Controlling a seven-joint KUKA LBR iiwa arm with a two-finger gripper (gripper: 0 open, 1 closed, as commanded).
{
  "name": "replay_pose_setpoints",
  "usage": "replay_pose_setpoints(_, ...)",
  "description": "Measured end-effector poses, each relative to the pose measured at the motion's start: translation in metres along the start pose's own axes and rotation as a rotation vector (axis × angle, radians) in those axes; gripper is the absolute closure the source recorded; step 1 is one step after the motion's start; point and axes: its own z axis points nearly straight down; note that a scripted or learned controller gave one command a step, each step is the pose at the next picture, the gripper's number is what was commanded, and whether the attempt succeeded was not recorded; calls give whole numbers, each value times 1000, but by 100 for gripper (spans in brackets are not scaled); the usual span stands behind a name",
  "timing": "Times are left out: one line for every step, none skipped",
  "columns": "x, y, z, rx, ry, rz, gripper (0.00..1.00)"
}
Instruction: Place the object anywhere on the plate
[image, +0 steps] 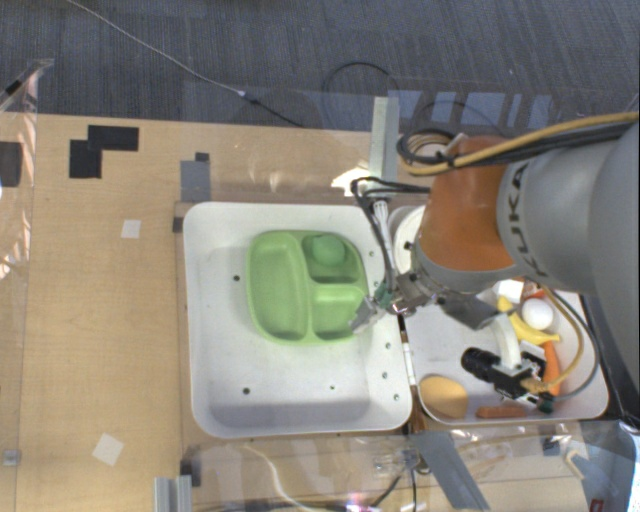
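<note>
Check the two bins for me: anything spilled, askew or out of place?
Nothing stands out. The green plate lies flat in the left bin with a green object in its upper compartment. The other items sit inside the right bin. The hand is at the plate's right edge.

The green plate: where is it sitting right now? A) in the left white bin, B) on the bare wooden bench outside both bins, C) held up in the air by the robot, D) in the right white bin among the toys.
A: the green plate lies flat on the floor of the left white bin, while the right bin holds the small objects.
</note>
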Motion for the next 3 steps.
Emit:
replay_pose_setpoints(0, 18, -1, 0, 0, 249, 0)
replay_pose_setpoints(36, 15, -16, -1, 1, 335, 0)
replay_pose_setpoints(36, 17, -27, -4, 1, 328, 100)
